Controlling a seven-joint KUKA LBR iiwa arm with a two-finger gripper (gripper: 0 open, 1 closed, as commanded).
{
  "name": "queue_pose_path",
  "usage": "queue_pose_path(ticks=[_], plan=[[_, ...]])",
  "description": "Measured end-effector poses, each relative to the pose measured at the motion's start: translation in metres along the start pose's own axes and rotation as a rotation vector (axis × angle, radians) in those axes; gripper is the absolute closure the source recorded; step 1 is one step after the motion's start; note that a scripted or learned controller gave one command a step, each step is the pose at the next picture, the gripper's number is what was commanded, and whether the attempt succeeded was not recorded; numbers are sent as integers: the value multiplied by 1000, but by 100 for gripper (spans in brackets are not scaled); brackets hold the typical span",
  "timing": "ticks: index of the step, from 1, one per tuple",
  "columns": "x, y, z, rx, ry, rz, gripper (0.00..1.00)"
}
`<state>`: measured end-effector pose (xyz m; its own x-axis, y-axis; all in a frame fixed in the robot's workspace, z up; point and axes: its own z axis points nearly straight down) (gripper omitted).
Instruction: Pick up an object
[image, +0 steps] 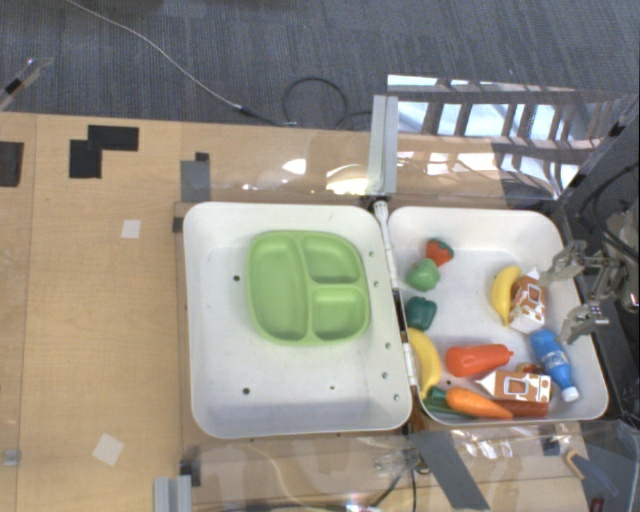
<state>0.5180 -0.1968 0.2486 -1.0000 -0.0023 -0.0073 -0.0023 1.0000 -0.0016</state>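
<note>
Hovering at the right bin's (500, 222) outer rim, your metal fingers (585, 290) stand apart, gripping nothing. Just inward of them lie a glossy blue bottle (552, 362), a small printed carton (527, 301) and a curved yellow banana (502, 292).

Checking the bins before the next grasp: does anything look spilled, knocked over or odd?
Nothing looks spilled or broken. The toy food is jumbled in the right bin: the blue bottle lies on its side. The green plate sits flat in the left bin.
</note>
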Motion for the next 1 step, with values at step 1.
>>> queue_pose_path(ticks=[1], plan=[[11,-4,111,1,-5,-37,0]])
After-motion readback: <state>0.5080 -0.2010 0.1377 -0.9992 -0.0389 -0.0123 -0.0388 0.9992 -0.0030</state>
